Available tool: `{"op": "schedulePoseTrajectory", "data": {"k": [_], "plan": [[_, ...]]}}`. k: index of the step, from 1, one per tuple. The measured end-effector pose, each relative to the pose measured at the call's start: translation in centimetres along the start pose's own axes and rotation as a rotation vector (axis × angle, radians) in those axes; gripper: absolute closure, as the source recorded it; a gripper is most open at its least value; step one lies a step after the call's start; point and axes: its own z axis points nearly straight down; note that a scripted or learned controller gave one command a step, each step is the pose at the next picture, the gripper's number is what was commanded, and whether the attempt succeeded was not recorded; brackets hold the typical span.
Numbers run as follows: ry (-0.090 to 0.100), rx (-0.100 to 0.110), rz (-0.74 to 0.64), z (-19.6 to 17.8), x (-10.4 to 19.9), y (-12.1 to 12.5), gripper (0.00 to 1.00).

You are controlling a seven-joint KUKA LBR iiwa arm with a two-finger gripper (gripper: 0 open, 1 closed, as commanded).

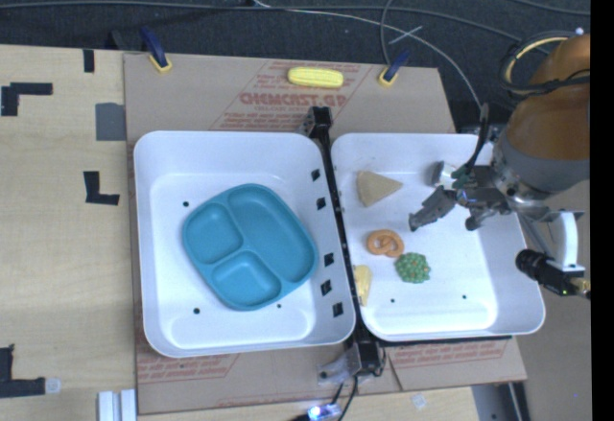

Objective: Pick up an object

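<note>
The right bin [480,309] holds a beige wedge [378,187], an orange pretzel [385,243], a green broccoli piece [413,268] and a yellow piece [362,283] against its left wall. My gripper [448,218] hovers over the middle of this bin, to the right of the wedge and pretzel. It is open, its two dark fingers spread with nothing between them. It touches none of the objects.
A blue divided plate [249,245] lies in the left bin [153,218]. A yellow corn cob [315,77] rests on the cardboard behind the bins. A black divider [331,208] runs between the bins. Cables hang behind the arm at the upper right.
</note>
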Motion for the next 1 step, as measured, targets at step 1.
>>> {"op": "schedulePoseTrajectory", "data": {"k": [1], "plan": [[-0.002, -0.010, -0.003, -0.49, 0.01, 0.22, 0.00]]}}
